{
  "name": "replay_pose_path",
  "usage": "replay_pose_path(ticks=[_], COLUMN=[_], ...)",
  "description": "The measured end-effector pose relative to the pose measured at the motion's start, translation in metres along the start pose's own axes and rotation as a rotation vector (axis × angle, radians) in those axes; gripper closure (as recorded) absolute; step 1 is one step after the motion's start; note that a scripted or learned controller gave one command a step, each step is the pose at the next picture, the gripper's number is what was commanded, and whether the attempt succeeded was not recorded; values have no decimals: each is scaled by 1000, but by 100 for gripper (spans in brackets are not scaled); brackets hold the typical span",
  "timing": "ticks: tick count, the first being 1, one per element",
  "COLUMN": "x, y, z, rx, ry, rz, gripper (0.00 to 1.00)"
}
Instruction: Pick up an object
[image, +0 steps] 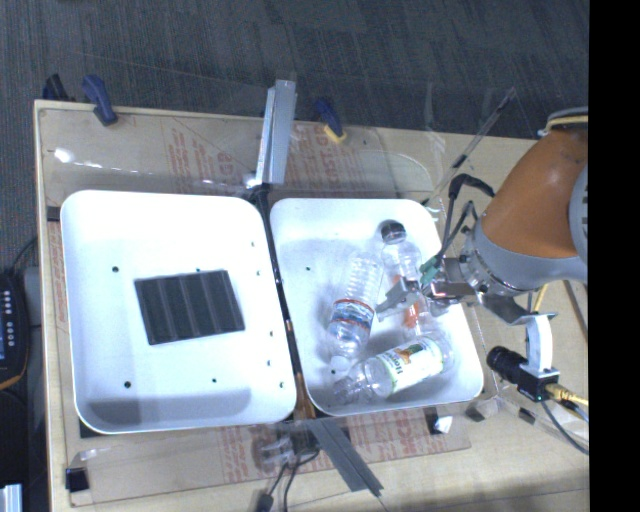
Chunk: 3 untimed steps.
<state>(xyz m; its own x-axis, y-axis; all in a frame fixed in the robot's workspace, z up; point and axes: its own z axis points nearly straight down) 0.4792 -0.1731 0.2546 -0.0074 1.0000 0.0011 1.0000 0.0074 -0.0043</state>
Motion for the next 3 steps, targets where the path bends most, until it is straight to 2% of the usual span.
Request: replay_pose_path(ticks=[1,2,3], x=[45,43,33], y=[-1,29,92], z=[159,163,165], rx=[-2,-4,34], ry=[0,-1,13], rz=[-125,-228,-287], gripper=[0,0,0])
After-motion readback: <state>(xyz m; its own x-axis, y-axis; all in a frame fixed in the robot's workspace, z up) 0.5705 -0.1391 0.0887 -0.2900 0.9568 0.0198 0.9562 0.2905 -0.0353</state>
